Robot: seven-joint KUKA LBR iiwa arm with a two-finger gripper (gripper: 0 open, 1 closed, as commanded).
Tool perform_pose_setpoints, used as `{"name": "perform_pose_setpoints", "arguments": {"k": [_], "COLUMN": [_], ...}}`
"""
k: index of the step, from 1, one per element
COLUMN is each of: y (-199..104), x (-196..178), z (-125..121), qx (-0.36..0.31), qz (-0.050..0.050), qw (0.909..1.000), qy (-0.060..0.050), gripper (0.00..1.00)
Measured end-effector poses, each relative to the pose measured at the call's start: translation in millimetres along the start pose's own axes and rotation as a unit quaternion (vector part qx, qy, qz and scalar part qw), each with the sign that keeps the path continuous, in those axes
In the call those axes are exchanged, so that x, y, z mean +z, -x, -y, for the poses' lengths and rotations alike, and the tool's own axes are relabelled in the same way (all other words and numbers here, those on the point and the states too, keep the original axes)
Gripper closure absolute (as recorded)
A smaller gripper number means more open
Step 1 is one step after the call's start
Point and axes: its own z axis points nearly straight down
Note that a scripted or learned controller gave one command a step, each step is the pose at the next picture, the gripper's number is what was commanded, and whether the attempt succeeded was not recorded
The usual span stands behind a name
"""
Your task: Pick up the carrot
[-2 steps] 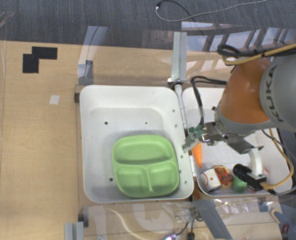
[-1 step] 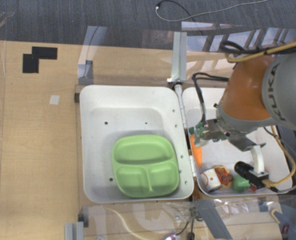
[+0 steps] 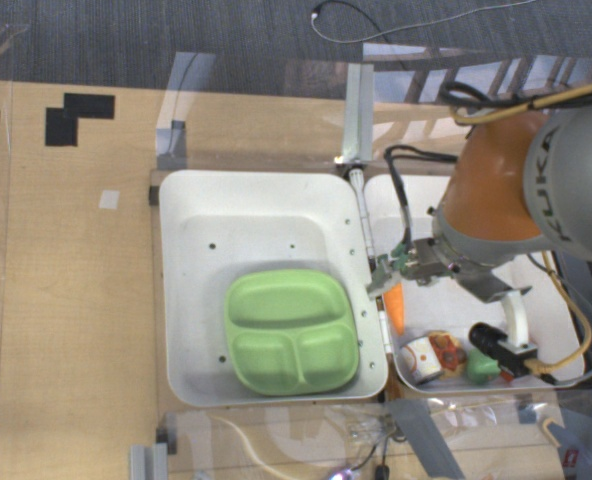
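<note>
The grey arm with the orange band (image 3: 496, 183) extends over the right shallow white bin (image 3: 421, 193). The gripper (image 3: 394, 266) is positioned low at that bin's left wall, directly above the small orange carrot (image 3: 396, 308); whether it is released or clenched cannot be determined. The carrot lies on the bin floor beside the left wall, its upper end under the gripper. Small toy items (image 3: 446, 356) sit near the front wall. The left white bin (image 3: 196, 218) contains a green divided plastic plate (image 3: 291, 330). Both bins rest on the tan wooden tabletop (image 3: 66, 288).
</note>
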Motion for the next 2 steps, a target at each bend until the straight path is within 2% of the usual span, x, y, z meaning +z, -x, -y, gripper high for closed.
{"name": "perform_pose_setpoints", "arguments": {"k": [1,2], "y": [0.0,0.0], "x": [-10.8,-10.8], "z": [-2.0,-1.9], "qx": [-0.001,-0.001], "qz": [0.000,0.000], "qw": [1.0000,1.0000], "qy": [0.002,0.002], "gripper": [1.00,0.00]}}
